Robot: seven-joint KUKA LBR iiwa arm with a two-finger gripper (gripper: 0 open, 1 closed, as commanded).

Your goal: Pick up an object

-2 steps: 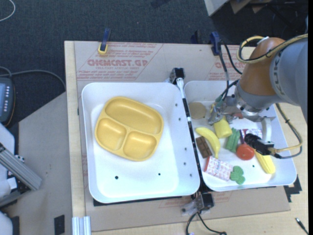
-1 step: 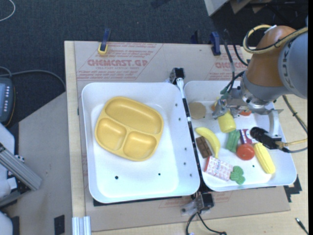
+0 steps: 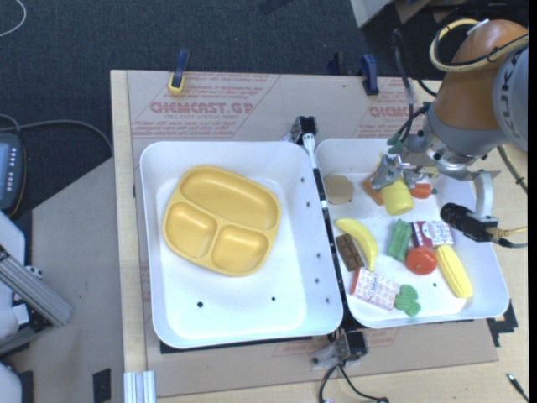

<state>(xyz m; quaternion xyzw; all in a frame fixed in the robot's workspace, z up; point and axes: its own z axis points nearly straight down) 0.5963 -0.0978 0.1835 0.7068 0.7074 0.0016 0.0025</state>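
Dark carpet floor (image 3: 168, 15), brown bench board (image 3: 126, 225), grey cable (image 3: 59, 128)

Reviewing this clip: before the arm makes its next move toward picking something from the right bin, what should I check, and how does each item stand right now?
1. Gripper over the right bin: ok.
2. Object directly beneath it: ok, a yellow block sits beside an orange piece.
3. Whether anything is grasped: cannot tell.
4. Target free of neighbours: not ok, the yellow block touches the orange piece.
5. Other items away from the gripper: ok, the banana, tomato and corn cob lie nearer the camera.
6. Yellow divided plate in the left bin, out of the way: ok.
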